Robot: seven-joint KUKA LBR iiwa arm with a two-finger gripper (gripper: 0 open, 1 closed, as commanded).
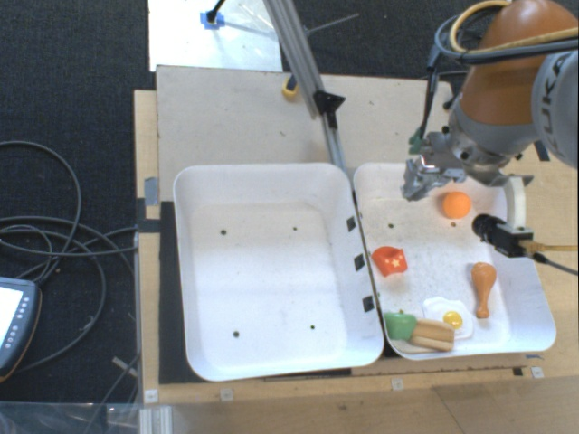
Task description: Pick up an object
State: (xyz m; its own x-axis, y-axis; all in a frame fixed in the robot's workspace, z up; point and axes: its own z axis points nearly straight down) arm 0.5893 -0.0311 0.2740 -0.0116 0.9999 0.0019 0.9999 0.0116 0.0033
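Camera view shows the arm (516,70) reaching in from the right, its tool (419,183) hanging over the upper part of the right bin (543,319), just left of an orange ball (457,205); whether the tool is open or closed I cannot tell. Lower in that bin lie a red piece (390,260), a drumstick (483,287), a fried egg (450,316), a green piece (399,324) and a tan roll (431,334), the last three close together near the front edge. On the table (226,116) the left bin (267,269) sits beside it.

Dark carpet floor (72,61), loose black cables (54,233), wooden bench (235,116).
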